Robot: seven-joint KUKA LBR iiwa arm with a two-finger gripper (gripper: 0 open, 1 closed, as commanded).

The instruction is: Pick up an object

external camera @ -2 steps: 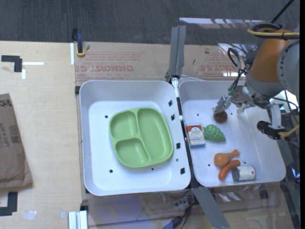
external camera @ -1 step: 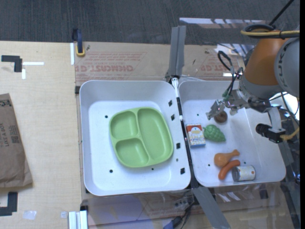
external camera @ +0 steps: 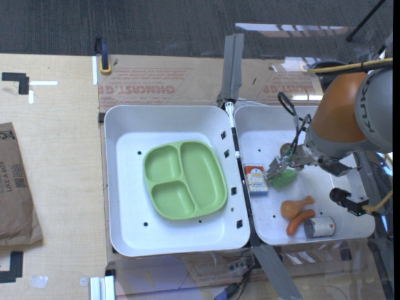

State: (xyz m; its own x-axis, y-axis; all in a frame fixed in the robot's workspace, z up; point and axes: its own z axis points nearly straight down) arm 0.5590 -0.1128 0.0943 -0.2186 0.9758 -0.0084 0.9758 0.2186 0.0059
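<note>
Over the right bin: the hand (external camera: 279, 165) hangs low at the end of the grey arm (external camera: 350, 114), directly above a green object (external camera: 284, 177).
Hand state: I cannot tell whether it is apart or together; the metal at its tip blurs into the green object below.
Landmark: the right bin (external camera: 269, 127), white and shallow, touching the left bin (external camera: 125, 167) along its left wall.
Task's thing: the green object lies near the middle of the right bin, and looks like the likeliest target.
Left of it in the right bin: a small red and white box (external camera: 255, 179), just beside the green object and close to the bin's left wall.
Toward the right bin's front edge: an orange toy (external camera: 296, 214) and, touching its right end, a small can (external camera: 321, 227) on its side.
Beyond the right bin's left wall: a green divided plate (external camera: 185, 179) in the left bin.
Risk: the box sits so near that closing could catch it or shove it aside.
Risk: the green object looks soft and rounded, so an off-centre pinch may squeeze it out sideways.
Risk: pressing too low could jam against the bin floor.
</note>
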